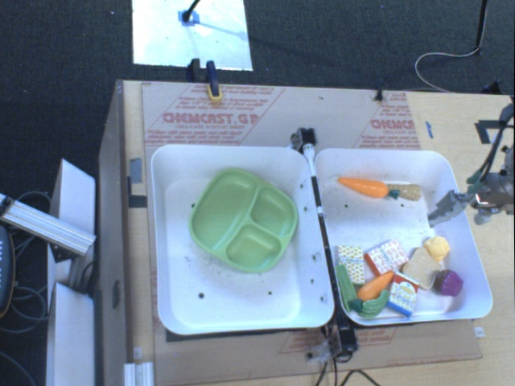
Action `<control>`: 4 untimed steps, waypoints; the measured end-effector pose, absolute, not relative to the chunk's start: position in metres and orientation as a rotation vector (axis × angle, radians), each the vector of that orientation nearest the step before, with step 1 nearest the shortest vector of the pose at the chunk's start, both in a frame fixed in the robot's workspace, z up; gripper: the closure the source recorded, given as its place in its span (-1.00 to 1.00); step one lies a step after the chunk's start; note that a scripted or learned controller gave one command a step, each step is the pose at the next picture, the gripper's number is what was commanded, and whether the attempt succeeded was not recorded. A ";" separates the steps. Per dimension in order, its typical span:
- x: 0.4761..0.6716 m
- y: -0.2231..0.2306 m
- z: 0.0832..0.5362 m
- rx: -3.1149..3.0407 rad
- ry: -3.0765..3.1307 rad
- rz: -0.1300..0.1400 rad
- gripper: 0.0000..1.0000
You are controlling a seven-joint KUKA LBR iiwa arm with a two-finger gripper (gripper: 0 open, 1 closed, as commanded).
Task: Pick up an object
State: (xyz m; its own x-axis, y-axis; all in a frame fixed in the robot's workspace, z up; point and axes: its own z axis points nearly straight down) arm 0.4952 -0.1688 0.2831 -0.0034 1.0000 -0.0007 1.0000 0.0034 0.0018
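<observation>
My gripper [447, 207] hangs at the right edge of the right bin [402, 161], above its right wall. It sits to the right of an orange carrot [365, 187] and just above a yellow toy [437, 248]. Nothing shows in its grasp. Near the bin's front lie a purple toy [449, 281], a red patterned box [386, 256], a small orange piece [375, 285], a green pod [352, 294] and a blue-and-white box [402, 296].
The left bin [173, 296] holds a green divided plate [244, 219]. A black divider bar [319, 215] runs between the bins. The bench's cardboard surface [241, 119] lies behind them, with a clamp [212, 80] at its far edge.
</observation>
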 end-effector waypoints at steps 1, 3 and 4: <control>0.492 -0.208 0.088 2.214 2.215 0.007 -1.00; 0.491 -0.121 0.098 2.211 2.222 0.013 1.00; 0.490 -0.121 0.098 2.211 2.222 0.013 -1.00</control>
